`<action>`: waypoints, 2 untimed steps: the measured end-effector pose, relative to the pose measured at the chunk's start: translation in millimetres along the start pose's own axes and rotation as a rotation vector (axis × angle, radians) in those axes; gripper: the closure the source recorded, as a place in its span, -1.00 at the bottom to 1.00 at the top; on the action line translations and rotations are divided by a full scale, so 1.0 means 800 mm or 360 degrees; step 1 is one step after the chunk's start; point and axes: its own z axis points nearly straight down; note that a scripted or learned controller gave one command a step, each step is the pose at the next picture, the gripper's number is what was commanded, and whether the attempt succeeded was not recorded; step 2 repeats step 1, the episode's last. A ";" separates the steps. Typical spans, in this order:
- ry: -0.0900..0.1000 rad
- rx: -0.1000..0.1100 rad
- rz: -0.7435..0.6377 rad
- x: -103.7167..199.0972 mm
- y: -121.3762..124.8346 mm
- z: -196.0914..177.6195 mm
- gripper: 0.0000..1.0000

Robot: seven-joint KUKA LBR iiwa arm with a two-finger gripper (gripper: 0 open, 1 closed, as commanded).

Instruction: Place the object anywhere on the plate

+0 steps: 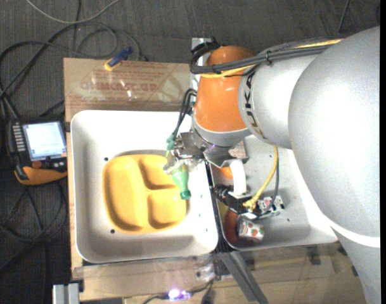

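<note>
Tool – pinching the upper end of a slim green object, which hangs from between the fingers with its lower end pointing at the near side. Held from the top in this way, the object can be lowered straight down without the fingers meeting anything first.

Nearest on the worktop, the right bin holds a dark reddish item at its near corner and an orange item close under the wrist. Both are well clear of the tool and play no part in this step.

Beyond the dividing rims, the left bin carries the yellow plate, set roughly at its centre with its compartments facing up. The green object sits over the plate's right-hand margin, above the two smaller compartments. Whether it touches the surface or hangs just above it cannot be determined from this angle.

Assessment: the carry appears complete and release is the outstanding step. Risk noted – a narrow object dropped so near the edge could roll off onto the bin floor.

Farthest, a cardboard sheet lies behind the left bin.
</note>
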 end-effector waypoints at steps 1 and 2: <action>0.0001 0.0000 0.0002 0.000 0.000 0.000 -1.00; 0.0001 0.0000 0.0002 0.000 0.000 0.000 -1.00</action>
